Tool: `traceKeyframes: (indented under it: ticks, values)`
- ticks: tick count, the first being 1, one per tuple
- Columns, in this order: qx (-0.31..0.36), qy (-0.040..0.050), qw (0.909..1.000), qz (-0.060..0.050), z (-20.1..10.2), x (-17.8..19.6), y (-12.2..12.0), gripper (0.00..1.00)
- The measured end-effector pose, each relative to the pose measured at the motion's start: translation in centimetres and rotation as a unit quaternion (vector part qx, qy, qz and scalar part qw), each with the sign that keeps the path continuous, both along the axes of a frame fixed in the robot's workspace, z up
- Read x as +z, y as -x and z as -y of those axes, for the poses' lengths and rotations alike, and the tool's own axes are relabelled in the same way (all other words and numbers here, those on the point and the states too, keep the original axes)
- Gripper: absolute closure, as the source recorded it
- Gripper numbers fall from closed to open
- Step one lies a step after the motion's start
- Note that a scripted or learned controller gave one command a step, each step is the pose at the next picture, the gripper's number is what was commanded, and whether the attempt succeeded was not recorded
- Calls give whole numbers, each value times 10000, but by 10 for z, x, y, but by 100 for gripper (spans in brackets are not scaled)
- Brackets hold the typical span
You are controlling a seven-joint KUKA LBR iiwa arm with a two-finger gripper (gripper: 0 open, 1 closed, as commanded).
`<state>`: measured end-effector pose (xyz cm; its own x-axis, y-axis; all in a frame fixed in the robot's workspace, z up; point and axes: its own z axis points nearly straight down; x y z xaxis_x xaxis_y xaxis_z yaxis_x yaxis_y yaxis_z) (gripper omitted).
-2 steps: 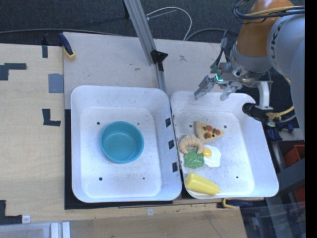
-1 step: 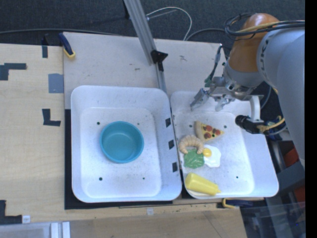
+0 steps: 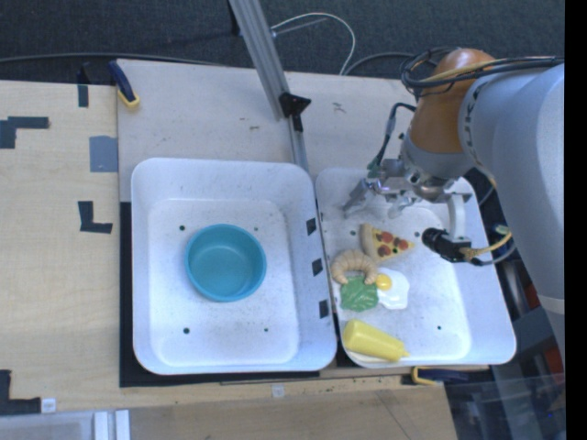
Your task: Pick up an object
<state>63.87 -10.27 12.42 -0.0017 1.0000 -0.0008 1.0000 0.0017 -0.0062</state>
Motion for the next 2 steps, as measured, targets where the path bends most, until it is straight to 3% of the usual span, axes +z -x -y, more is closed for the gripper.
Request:
traceKeyframes:
  ticks: [1, 2]
  values:
    - [3, 6, 10000, 30, -1, -36, 0, 0]
    - [8, -2, 10000, 26, -1, -25, 0, 100]
